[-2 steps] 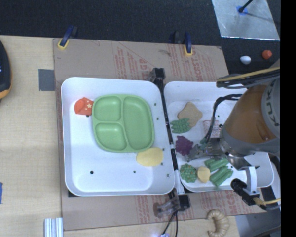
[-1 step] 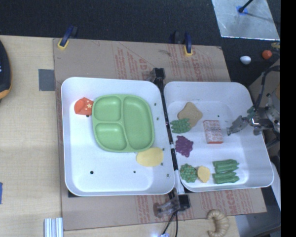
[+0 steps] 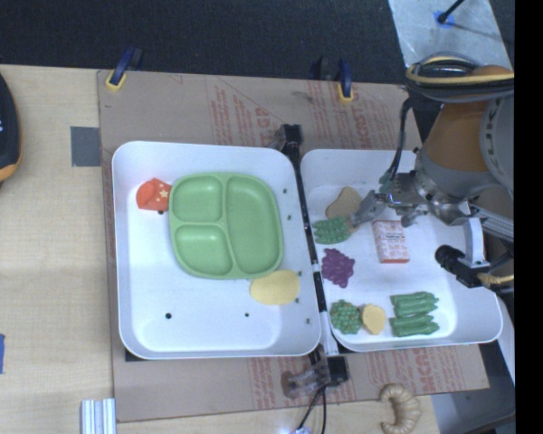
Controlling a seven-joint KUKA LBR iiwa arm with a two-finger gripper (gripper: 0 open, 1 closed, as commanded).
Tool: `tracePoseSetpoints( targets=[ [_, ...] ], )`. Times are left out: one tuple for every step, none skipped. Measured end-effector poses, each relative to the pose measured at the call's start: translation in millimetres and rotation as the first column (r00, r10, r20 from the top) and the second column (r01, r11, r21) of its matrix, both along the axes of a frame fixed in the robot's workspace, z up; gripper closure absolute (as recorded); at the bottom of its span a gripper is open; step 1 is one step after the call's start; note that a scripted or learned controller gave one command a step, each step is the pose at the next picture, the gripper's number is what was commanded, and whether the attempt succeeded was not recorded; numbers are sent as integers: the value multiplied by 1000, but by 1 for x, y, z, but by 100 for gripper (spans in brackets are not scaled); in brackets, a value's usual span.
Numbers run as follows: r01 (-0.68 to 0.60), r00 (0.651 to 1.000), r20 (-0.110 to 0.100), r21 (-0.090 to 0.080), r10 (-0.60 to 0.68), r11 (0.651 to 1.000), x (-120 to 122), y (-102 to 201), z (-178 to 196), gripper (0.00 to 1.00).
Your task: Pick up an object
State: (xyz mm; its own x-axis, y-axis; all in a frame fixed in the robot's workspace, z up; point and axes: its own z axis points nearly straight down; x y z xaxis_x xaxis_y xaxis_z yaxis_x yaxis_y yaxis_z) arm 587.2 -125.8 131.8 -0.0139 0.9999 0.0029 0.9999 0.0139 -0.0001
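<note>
Right bin (image 3: pixel 489 328): green beans (image 3: pixel 414 314) lie long axis left-right; fingers (image 3: pixel 366 211) over tan piece (image 3: pixel 344 201), state unclear.

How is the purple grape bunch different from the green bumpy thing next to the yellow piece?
The purple toy grape bunch is purple and lies alone mid-bin; the green bumpy toy vegetable is green, rounder, and sits nearer the front edge against a small yellow piece. Both are knobbly toys lying in the right white bin.
</note>
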Motion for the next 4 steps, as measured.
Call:
tracePoseSetpoints(
  targets=[
    [15,1000,4,-9,-15,1000,31,-91,35,0],
    [10,1000,-8,-1,-10,1000,-8,-51,15,0],
    [9,1000,-9,-1,-9,1000,-24,-40,-44,0],
    [9,1000,-4,-3,-9,1000,-22,-42,-29,100]
  ],
)
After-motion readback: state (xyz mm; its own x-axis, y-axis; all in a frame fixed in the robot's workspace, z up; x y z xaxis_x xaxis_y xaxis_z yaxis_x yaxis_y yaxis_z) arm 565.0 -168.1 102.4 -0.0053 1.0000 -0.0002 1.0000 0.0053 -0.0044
